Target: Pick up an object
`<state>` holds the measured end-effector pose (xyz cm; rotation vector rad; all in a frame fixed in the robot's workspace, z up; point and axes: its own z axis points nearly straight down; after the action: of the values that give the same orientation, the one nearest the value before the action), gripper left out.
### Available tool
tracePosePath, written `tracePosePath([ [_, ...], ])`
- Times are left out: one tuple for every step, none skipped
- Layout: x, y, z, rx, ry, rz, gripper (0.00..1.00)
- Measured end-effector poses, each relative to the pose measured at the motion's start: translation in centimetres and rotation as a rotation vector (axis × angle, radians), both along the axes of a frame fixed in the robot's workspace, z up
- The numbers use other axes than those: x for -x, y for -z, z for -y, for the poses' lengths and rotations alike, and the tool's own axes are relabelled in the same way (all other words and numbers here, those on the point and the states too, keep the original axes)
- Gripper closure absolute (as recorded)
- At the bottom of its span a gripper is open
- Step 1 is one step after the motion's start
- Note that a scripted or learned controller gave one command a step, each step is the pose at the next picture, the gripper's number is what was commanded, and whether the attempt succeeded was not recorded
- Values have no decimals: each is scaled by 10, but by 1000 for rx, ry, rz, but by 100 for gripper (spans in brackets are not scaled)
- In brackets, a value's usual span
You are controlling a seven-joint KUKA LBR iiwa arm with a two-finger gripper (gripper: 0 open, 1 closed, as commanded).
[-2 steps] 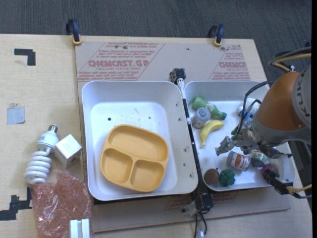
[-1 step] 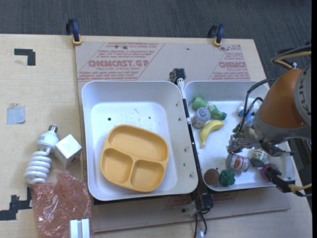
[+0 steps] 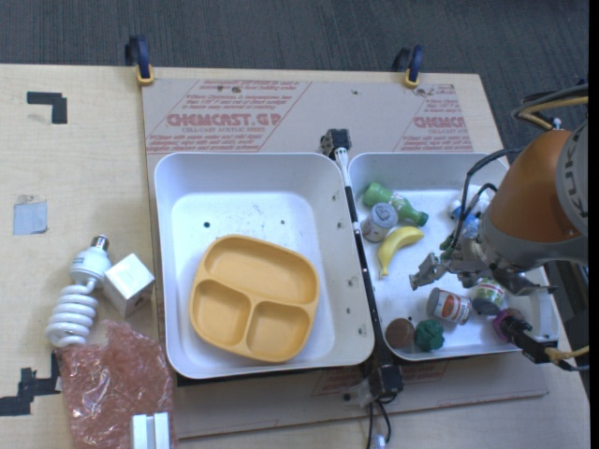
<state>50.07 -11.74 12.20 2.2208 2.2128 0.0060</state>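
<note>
Lying in left bin (image 3: 178, 251): yellow divided plate (image 3: 254, 297). Sitting in right bin (image 3: 412, 349), left of gripper (image 3: 430, 271): banana (image 3: 397, 248), green bottle (image 3: 393, 201). Hovering just above small can (image 3: 449, 305), gripper fingers' spread impossible to tell, nothing visibly clamped.

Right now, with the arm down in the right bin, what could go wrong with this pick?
1. The pincer hangs among crowded items: the banana, a small can and a green lump lie close, so it may nudge neighbours or close on two things.
2. The can lies on its side and could roll away from a touch.
3. The arm covers part of the right bin, so anything under it is unseen.
</note>
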Motion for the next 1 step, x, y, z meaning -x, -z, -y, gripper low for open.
tracePosePath([
  [23, 30, -14, -2, -2, -7, 0],
])
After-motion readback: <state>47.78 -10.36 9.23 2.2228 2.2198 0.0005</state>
